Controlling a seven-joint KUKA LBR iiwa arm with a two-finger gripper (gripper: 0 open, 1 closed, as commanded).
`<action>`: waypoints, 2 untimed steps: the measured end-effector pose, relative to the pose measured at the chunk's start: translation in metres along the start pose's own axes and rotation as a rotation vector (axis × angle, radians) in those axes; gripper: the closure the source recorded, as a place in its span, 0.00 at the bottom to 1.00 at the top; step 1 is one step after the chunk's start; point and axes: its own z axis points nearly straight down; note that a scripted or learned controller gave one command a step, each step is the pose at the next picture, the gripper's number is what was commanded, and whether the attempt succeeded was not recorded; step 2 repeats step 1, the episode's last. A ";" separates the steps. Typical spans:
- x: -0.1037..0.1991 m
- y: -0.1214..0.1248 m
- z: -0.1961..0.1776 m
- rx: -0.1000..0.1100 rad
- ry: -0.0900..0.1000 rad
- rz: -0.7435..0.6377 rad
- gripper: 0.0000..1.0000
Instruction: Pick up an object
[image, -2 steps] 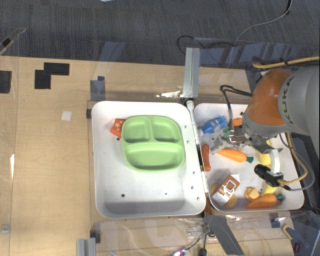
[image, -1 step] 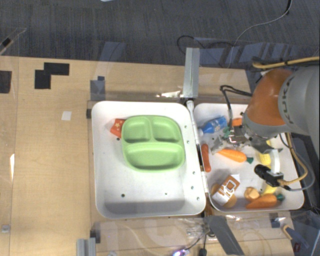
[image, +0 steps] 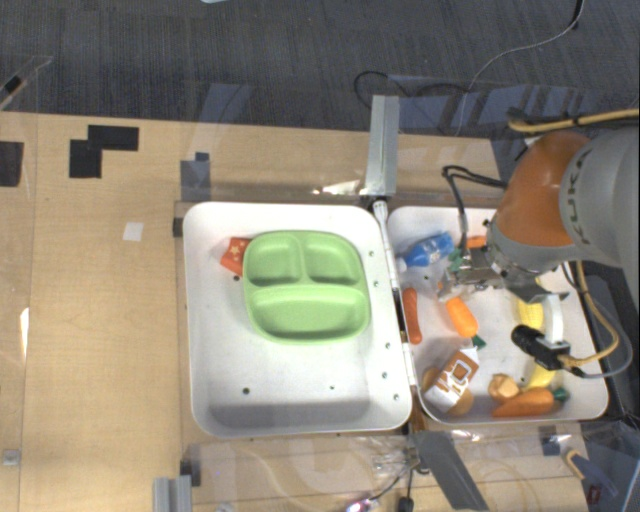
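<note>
Orange plastic, it seems, makes the small carrot-like toy that lies in the right bin, just below the gripper; I judge it light, stiff and smooth, so it may slip; the best hold is across its thick middle, not the narrow end. Near it lie a blue crumpled packet (soft, probably hard to pinch), a thin orange stick against the bin wall, a brown carton and a longer carrot at the bottom. Whether the gripper is spread or closed I cannot tell; the wrist and cables cover it; nothing is seen held. The yellow things are partly hidden by a black part; the green tray in the left bin covers most of a red thing.
</note>
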 end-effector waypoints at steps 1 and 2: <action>0.033 0.003 -0.119 0.001 -0.001 0.029 1.00; 0.033 0.003 -0.119 0.001 -0.001 0.029 1.00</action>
